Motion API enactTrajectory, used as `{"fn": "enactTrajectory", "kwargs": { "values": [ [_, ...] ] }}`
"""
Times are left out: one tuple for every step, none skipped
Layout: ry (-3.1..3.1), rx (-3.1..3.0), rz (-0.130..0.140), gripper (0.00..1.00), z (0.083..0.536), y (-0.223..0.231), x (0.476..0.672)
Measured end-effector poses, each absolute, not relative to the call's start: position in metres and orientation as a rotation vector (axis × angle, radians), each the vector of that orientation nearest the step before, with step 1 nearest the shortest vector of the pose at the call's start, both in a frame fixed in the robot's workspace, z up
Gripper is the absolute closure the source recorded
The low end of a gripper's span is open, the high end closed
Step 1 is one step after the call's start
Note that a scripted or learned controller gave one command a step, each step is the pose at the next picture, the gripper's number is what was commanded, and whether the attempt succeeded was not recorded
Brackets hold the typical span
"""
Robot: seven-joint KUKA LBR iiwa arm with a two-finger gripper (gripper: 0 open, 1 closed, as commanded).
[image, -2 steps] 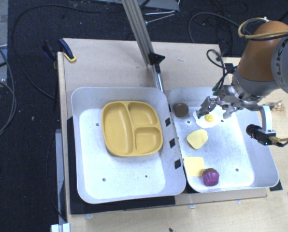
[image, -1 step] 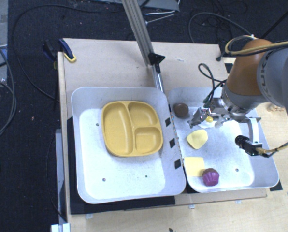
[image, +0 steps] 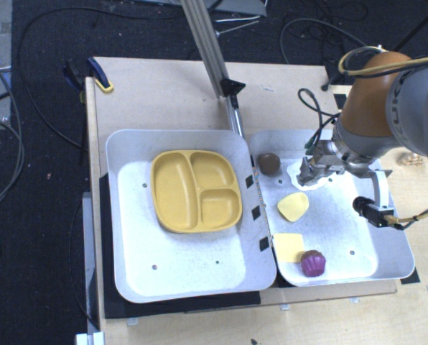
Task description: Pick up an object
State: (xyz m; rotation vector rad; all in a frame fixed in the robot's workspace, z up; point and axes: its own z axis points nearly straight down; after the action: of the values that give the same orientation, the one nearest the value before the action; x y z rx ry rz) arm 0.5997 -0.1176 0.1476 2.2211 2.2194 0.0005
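The right bin [image: 343,225] holds a brown round object [image: 269,164] at its far left, a pale yellow wedge [image: 293,207] near its middle, a yellow square block [image: 288,247] and a purple ridged object [image: 313,263] near its front. My gripper [image: 309,176] hangs over the bin's far middle, just right of the brown object and above the yellow wedge. Nothing shows between its fingertips.
The left bin [image: 135,264] carries a yellow divided plate [image: 197,190]. A metal pole [image: 207,38] slants down to the seam between the bins. Black cables run off my wrist over the right bin's right side.
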Motion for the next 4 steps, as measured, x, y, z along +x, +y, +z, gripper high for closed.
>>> {"fn": "enactTrajectory", "kwargs": {
  "values": [
    [2.221,2.214,0.006,1.0,0.207,-0.112,0.608],
    [2.221,2.216,0.004,1.0,0.241,-0.112,0.609],
    [2.23,2.211,0.005,1.0,0.242,-0.055,0.628],
    [2.232,2.213,0.001,1.0,0.241,0.002,0.624]
  ]
}}
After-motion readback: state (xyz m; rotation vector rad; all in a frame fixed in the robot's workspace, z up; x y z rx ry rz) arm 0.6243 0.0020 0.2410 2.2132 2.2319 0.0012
